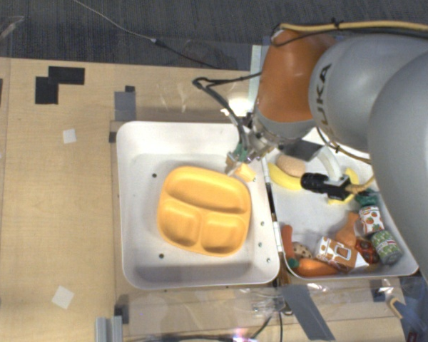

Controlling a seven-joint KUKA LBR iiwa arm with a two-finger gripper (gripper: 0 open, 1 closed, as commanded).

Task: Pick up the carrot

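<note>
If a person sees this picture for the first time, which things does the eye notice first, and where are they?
First comes the big grey arm with its orange band, reaching in from the right, its gripper at the left bin's upper right edge. Next is the yellow divided tray in that bin. The carrot lies among clutter in the right bin.

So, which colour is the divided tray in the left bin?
Yellow-orange tray, seen in the camera view.

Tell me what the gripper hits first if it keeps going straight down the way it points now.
Most likely the upper right rim of the yellow divided tray in the left bin. The gripper points down just at that edge, though depth is hard to judge; it might land on the bin floor beside it.
</note>
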